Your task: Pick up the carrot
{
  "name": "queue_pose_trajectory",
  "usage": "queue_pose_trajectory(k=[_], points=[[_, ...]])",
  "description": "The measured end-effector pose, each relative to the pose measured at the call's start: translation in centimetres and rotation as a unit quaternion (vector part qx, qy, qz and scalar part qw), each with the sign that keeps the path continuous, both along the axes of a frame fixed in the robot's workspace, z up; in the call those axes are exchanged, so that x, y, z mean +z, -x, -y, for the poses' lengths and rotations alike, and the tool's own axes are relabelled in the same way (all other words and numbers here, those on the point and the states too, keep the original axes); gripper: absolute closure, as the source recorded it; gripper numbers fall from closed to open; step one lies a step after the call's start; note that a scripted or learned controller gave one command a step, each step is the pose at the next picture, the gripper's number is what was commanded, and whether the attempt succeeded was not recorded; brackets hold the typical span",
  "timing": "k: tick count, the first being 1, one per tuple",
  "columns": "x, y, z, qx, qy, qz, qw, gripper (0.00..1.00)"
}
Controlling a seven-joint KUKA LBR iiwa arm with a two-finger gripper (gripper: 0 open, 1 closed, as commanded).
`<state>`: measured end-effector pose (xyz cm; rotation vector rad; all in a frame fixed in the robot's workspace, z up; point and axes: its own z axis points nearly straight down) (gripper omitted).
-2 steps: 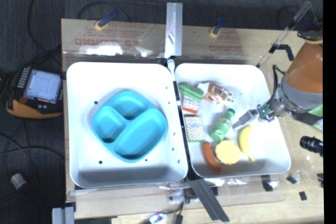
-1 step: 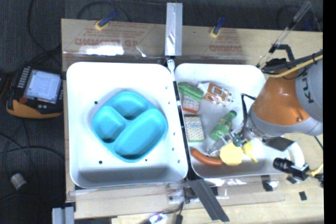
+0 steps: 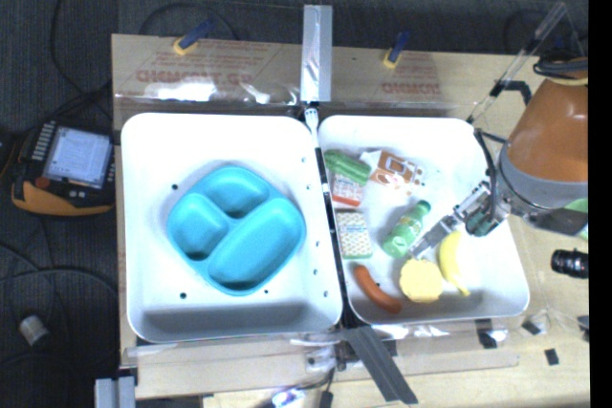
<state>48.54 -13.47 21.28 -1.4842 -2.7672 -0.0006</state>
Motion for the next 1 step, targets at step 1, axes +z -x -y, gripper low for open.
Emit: queue_pose_trajectory(k=[1], points=[[7.02, -0.75, -6.33, -0.049, 0.0007, 0.000, 0.9988, 0.00]])
